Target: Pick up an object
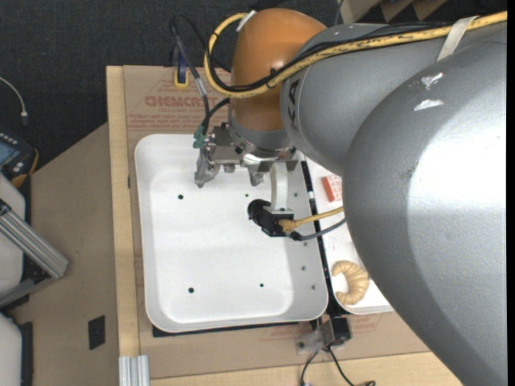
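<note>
The pincer [230, 175] hangs open and grips nothing over the far part of the smooth white plastic bin [209, 284]. The tan, curled croissant-shaped piece [352, 282] lies well apart in the neighbouring white bin [370, 302], near the front edge of the surface [121, 215].

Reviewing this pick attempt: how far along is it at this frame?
Done: the approach only. The pincer hangs low over the left bin. In hand: nothing; the pincer is open with no object in it. Left: the whole pick. The objects in sight, a tan croissant-shaped piece and a red item, lie in the right bin, away from the pincer.
</note>
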`<move>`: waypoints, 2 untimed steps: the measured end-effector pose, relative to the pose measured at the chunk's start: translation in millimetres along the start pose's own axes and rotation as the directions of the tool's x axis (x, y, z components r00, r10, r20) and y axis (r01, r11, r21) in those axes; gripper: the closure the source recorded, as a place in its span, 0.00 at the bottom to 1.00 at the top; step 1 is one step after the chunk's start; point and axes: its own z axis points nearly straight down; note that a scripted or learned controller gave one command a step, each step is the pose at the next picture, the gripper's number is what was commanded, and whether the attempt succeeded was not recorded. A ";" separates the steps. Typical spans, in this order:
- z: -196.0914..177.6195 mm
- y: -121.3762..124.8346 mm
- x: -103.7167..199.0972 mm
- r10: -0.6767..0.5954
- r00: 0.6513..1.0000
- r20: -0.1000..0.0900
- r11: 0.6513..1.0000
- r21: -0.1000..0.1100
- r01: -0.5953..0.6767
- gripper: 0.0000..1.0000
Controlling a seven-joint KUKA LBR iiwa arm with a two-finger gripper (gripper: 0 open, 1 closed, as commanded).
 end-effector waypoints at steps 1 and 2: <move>-3.7 -1.4 -4.6 0.005 1.000 0.007 1.000 0.011 -0.005 1.00; 11.2 36.1 41.5 0.004 1.000 0.005 1.000 0.008 -0.004 1.00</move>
